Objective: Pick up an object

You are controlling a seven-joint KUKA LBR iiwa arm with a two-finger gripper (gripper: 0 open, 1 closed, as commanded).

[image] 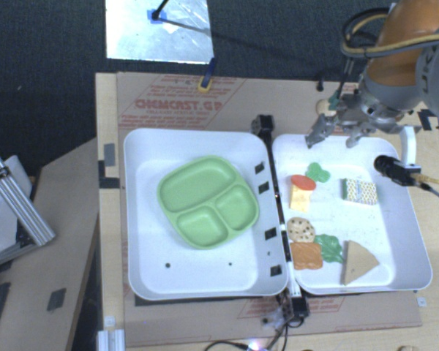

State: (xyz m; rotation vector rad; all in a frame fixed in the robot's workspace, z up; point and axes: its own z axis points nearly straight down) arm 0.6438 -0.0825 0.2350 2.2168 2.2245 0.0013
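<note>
1. Jaws spread open, nothing between them — your two-finger gripper hangs over the right white bin's far rim.
2. Small blue-and-white patterned block lies mid-bin — likely light, stiff; take it across its short sides.

The bench bears two white bins, side by side.
</note>
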